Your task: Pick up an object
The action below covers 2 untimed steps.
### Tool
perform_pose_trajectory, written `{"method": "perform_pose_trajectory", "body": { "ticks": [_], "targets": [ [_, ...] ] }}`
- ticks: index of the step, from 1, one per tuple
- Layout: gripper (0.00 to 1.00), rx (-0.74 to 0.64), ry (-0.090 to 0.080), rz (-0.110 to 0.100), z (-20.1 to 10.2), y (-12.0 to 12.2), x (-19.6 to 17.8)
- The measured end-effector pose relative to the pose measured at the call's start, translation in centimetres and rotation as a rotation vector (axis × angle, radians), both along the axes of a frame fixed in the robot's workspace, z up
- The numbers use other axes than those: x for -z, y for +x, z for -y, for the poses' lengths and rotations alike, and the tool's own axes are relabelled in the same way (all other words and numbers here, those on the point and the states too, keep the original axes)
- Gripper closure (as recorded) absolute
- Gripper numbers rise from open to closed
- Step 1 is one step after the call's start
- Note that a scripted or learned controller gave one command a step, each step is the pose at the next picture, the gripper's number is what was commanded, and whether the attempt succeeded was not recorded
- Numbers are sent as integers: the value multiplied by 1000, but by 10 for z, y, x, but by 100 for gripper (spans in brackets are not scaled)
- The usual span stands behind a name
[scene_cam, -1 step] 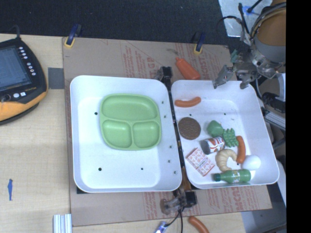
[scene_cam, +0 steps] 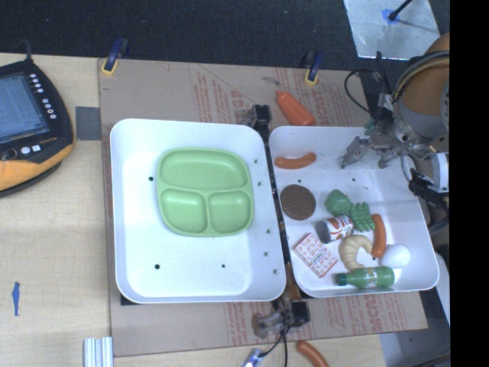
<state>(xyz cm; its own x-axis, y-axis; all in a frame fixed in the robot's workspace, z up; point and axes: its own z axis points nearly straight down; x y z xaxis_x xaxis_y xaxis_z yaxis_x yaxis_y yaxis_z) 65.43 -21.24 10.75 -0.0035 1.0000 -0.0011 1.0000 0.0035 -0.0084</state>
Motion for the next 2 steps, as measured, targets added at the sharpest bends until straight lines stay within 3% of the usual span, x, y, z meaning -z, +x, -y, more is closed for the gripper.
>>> {"method": "perform_pose_trajectory", "body": {
  "ticks": [1, 2],
  "targets": [
    [0, -1, 1, 8, -31, -26, -101],
    [0, -1, -1, 3, -4, -52, -73]
  ]
}}
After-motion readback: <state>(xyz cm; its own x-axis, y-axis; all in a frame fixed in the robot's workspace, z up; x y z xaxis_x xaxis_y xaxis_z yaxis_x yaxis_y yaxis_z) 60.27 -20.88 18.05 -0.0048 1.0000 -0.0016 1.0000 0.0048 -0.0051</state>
